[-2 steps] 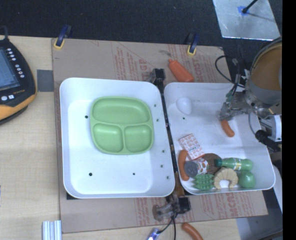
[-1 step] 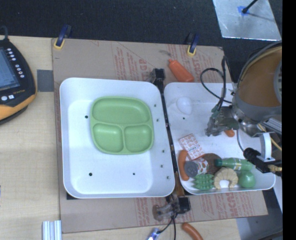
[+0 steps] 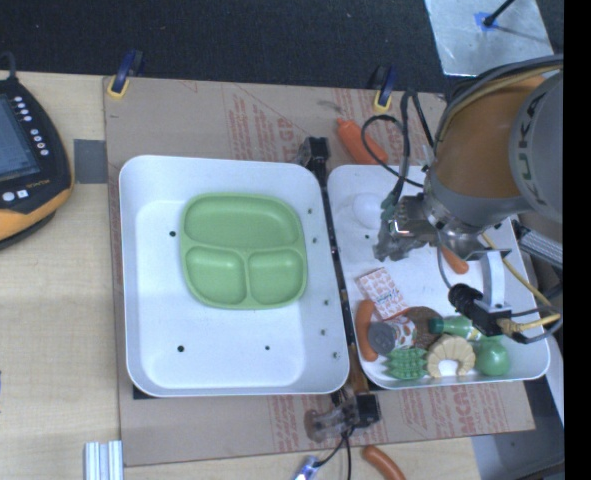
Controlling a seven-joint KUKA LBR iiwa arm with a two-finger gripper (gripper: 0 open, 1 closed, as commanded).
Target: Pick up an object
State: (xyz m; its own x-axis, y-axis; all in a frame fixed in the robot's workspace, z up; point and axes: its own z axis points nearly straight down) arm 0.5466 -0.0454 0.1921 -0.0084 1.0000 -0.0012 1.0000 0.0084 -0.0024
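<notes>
Lettering "KU" on arm (image 3: pixel 535 138); carton (image 3: pixel 381 290) print unreadable.

The grey arm (image 3: pixel 541 158) carries dark letters along its side at the right edge, seemingly "KU", cut off there. The cardboard sheet (image 3: pixel 225 128) under the bins bears faint red printing, too blurred to read. A small red-and-white packet (image 3: pixel 380 290) shows a print that is illegible.
</notes>
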